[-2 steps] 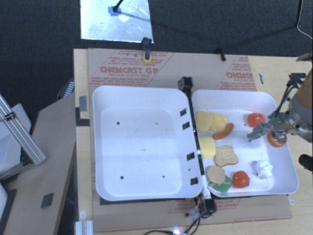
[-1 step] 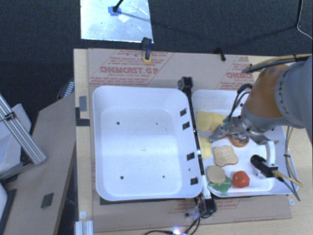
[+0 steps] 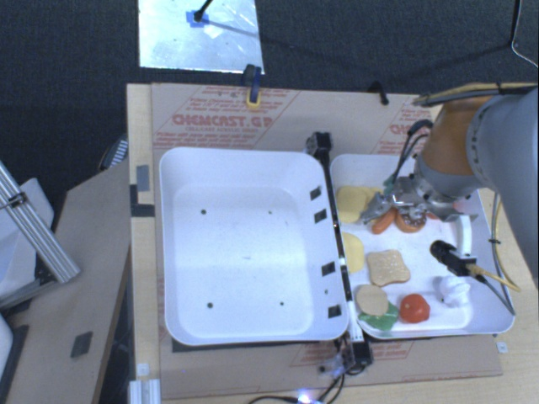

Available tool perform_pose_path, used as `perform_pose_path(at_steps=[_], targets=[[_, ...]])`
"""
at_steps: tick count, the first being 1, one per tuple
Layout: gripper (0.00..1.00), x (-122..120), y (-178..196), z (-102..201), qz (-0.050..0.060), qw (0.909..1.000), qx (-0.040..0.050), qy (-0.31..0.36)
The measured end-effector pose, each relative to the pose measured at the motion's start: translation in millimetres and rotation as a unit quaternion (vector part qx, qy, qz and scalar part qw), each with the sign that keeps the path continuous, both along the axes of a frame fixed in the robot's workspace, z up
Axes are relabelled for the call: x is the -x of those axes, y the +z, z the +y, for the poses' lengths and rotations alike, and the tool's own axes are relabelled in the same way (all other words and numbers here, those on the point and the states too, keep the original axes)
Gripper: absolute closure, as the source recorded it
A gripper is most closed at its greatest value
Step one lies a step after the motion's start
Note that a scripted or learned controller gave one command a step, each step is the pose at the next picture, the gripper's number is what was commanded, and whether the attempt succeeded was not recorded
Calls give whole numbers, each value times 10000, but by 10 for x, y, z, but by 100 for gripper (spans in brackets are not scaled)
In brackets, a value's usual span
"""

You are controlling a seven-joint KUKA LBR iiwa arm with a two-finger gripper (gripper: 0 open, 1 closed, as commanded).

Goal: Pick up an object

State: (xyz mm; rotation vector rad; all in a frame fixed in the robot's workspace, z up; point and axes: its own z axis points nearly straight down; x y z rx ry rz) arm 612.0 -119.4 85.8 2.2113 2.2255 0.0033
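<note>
Camera view puts our gripper (image 3: 389,211) low inside the right bin (image 3: 488,305), near its upper middle, and we cannot tell how it is set, since metal parts and shadow blur together there. Right at its tip lies a small orange piece (image 3: 384,222), carrot-like (toy food, we judge), with a reddish ring-shaped piece (image 3: 411,221) just beside it under the wrist. We take the orange piece as the likeliest target: it looks light, stiff and smooth plastic, so it may slip or roll; a pinch across its narrow middle seems best. It touches or nearly touches the gripper, just below and to the view's left of it, yet we see nothing clearly held. Nearby lie a pale yellow slice (image 3: 354,199), a toast slice (image 3: 388,267) and a red tomato (image 3: 413,308), all well apart from the tip, while the left bin (image 3: 181,251) sits alongside
</note>
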Motion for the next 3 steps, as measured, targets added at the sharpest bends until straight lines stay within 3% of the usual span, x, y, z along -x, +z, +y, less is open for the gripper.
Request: perform_pose_path(at_steps=[1,2,3], targets=[[0,-458,-7,236,45,10000,-10,-6],[100,-446,102,208,46,10000,10,1],[100,-330,1048,839,-20,10000,-19,17]])
